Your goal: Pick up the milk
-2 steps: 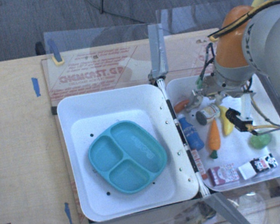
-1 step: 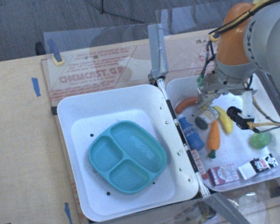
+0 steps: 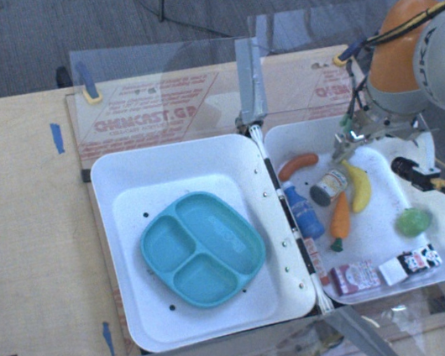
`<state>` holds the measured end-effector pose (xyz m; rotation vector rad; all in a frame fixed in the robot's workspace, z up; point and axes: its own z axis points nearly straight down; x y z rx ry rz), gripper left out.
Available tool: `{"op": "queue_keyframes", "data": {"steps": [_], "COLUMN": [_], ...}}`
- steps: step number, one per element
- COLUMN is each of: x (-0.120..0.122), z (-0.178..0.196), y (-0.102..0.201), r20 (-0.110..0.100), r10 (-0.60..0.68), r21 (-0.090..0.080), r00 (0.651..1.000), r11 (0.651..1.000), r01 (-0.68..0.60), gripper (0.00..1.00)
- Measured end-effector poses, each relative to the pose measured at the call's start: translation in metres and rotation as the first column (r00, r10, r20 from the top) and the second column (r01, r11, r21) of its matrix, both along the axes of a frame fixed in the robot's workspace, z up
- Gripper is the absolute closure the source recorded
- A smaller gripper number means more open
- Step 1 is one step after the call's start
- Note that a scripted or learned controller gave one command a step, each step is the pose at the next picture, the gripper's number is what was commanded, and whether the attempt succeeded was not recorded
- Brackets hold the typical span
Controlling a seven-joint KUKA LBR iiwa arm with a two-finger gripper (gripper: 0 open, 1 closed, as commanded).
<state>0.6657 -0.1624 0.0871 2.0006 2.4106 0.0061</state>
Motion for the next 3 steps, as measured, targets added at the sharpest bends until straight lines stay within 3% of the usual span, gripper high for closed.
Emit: {"op": "queue_keyframes", "data": {"steps": [1,3], "x": [0.004,0.006], "z": [-0.001,0.016], "y": [-0.052,-0.052], "r20": [-0.002,0.004], "r10": [0.232,0.236], "r21": [-0.003,-0.01], "r00": [0.973,0.972], "r11": [0.973,0.972], "r01": [-0.232,-0.236], "gripper": [1.0,1.0]}}
